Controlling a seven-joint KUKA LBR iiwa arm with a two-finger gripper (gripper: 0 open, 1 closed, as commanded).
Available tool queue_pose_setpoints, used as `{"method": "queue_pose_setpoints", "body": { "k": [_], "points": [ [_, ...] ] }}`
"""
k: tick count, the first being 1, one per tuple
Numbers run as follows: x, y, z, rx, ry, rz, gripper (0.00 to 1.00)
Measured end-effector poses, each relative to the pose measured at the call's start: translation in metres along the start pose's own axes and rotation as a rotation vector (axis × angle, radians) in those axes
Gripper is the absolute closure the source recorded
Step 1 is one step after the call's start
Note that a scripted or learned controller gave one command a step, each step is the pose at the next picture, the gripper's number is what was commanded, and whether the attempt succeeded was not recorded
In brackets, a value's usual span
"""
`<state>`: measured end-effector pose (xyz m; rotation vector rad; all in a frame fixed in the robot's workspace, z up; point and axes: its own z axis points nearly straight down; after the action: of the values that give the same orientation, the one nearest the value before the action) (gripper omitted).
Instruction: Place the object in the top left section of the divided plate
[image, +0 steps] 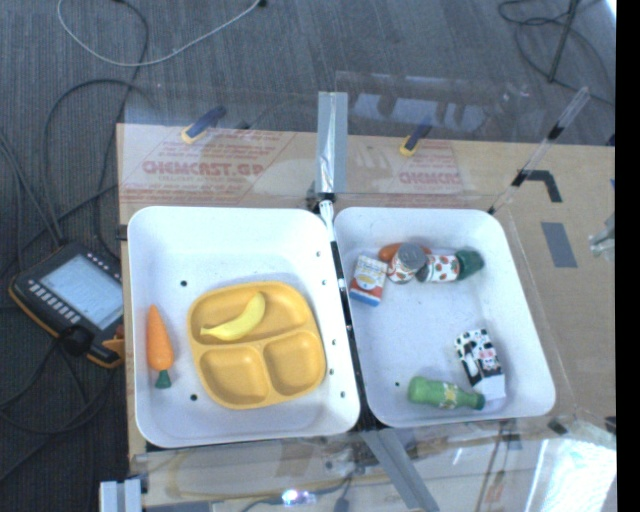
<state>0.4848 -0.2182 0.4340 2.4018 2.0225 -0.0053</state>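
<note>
Banana sits in the plate's long upper section.
You can judge placement done: banana (235, 318) lies inside the yellow divided plate (262, 385), carrot (159, 341) left of it; the gripper's state you cannot tell.

Dark grey carpet (60, 120) crossed by loose cables (120, 45) surrounds a brown bench (570, 200), with a handheld pendant (70, 295) on the floor at left and daylight glare along the clear panel (440, 100) behind.
</note>
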Motion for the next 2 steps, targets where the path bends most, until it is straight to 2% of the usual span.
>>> {"method": "queue_pose_setpoints", "body": {
  "k": [1, 2],
  "points": [
    [0.007, 0.044, 0.0, -0.001, 0.0, -0.033, 1.0],
    [0.028, 0.0, 0.0, 0.001, 0.001, 0.435, 1.0]
  ]
}}
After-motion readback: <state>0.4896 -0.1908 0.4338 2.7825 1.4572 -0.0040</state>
